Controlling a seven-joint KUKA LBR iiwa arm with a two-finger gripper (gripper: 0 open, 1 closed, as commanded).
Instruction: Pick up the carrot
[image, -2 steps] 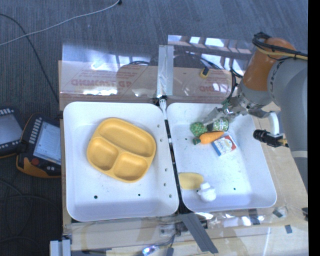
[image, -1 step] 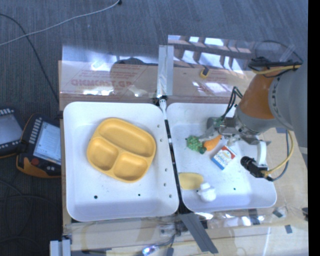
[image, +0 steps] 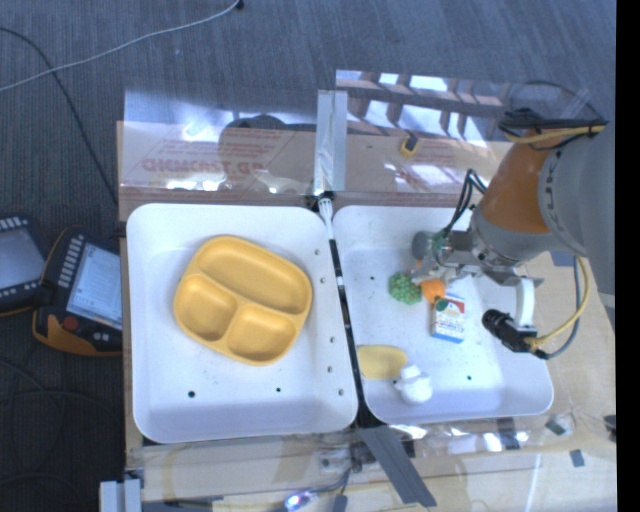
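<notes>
On the bench (image: 90, 400) I see two white bins side by side. My left bin (image: 150, 400) carries a yellow plate (image: 242, 297) with three compartments, lying near the bin's middle. My right bin (image: 520, 385) carries the smaller things and the end of the arm.

I see the arm (image: 560, 190) coming in from the right of the view, grey with its orange band, bent down over the far right part of the right bin. Black and yellow cables hang off its wrist toward the bin's right wall. I find the gripper (image: 436, 268) low over the bin floor, just above the carrot; I cannot tell from this angle how its jaws stand, nor whether it touches anything.

Next in size I note a flat yellow piece (image: 381, 361) near the bin's front left, with a small white toy (image: 412, 385) just beside it. A little carton (image: 449, 319) with blue and red print lies near the bin's middle. Green broccoli (image: 403, 288) sits to the left of the gripper.

Smallest, I see the carrot (image: 432, 291): a short orange bit, partly hidden by the gripper, between the broccoli and the carton, just beside both. I cannot make out its shape beyond that.
</notes>
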